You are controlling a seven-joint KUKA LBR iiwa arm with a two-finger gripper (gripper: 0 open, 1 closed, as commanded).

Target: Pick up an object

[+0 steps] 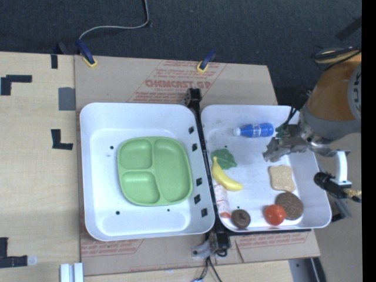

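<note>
On the table (35, 157), the left bin (94, 122) holds a green divided plate (155, 170) lying flat near its middle. The right bin (305, 216) sits touching it along a shared edge and carries the loose items. At its nine o'clock side lies a green leafy piece (224, 158), with a yellow banana (224, 177) just below it, touching or nearly so. Toward six o'clock rests a small brown round item (240, 218), perhaps a doughnut. At twelve o'clock a blue bottle (255, 130) lies on its side. Right of centre is a slice of toast (282, 178); toward five o'clock a red tomato (274, 214) sits just beside a dark brown disc (290, 205). The gripper (275, 151) hangs over the bin's three o'clock region, between the bottle and the toast, with nothing visibly held. Whether the jaws are open or closed cannot be told from this angle.
</note>
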